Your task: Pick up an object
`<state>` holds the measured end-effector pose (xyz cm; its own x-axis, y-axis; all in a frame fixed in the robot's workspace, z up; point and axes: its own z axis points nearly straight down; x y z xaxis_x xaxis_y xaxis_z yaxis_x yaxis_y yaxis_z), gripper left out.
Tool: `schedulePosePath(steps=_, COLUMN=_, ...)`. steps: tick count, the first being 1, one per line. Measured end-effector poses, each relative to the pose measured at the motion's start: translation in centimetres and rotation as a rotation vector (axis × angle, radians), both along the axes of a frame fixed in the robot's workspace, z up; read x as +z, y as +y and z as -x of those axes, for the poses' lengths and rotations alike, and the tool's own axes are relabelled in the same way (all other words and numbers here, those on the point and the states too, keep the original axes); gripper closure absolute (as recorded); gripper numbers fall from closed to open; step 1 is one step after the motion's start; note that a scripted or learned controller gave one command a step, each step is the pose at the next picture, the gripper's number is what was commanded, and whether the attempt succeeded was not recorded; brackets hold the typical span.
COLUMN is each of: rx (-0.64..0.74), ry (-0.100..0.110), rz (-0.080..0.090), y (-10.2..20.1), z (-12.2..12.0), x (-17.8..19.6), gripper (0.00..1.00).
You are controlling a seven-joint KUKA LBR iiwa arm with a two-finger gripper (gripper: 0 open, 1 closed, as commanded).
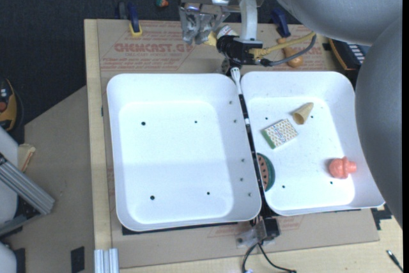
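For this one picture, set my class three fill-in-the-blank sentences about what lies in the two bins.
1. The orange cone lies in the ____ bin as this view shows it.
2. The pink object lies nearer the bin's ____ edge than the cone.
3. The patterned block sits just ____ the cone, toward the picture's left.

Missing words: right; bottom; below

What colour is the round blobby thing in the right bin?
The blobby thing is orange-pink, seen in the camera view.
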<state>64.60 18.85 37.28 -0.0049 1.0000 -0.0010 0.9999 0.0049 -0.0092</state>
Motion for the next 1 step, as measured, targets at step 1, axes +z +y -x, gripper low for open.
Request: schedulePosePath(steps=1, rx=0.000, ry=-0.005, rz=-0.001, y=3.87, z=0.40, x=-1.52, gripper=1.00)
